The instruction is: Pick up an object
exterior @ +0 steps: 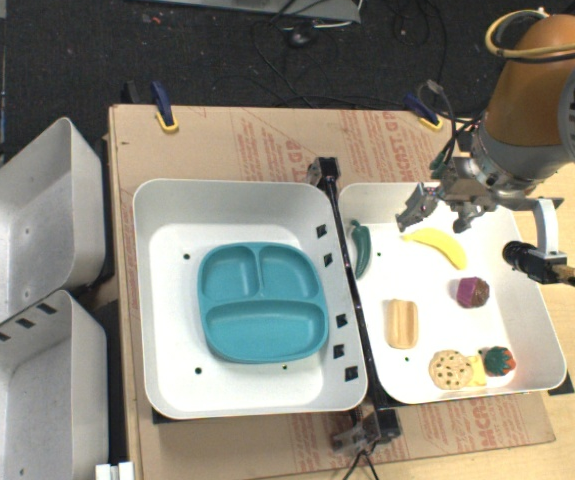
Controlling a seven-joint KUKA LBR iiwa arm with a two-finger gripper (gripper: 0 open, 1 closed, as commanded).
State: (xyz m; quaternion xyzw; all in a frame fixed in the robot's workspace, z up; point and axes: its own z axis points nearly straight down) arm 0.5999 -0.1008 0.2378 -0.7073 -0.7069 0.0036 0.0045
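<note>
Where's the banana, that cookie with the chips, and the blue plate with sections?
banana (437,245): camera view, middle of its yellow curve.
cookie (451,370): camera view, centre of its speckled face.
blue plate (263,302): camera view, ridge between its compartments.

- Left white bin (157,268): teal three-compartment plastic tray (262,303)
- Right white bin (537,318): yellow banana (439,247), purple fruit (472,291), tan bread piece (401,323), chocolate-chip cookie (451,369), green pod (361,248)
- Two-finger gripper (439,206) above the banana, fingers spread
</note>
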